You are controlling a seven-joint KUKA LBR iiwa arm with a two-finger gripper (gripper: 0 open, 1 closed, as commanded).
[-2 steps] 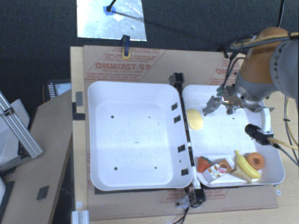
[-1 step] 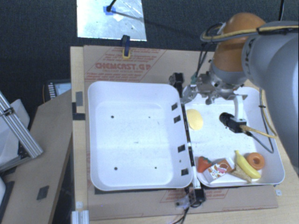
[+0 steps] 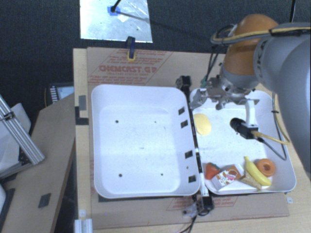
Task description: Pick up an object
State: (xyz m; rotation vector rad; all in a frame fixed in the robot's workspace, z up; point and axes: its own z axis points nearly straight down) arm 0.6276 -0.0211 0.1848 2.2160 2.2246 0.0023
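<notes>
The yellow disc [image 3: 202, 124] lay just right of the bin divider [image 3: 193, 130], below my gripper [image 3: 214, 101]. It looked light, flat and slick, best pinched across its edges. Whether my fingers stood wide or narrow I could not tell. Further right lay a banana [image 3: 256, 171].

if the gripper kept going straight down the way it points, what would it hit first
Probably the bare floor of the right bin, close to the pale yellow disc. The gripper hangs over the bin's far end, but depth is hard to judge from this slanted view.
</notes>
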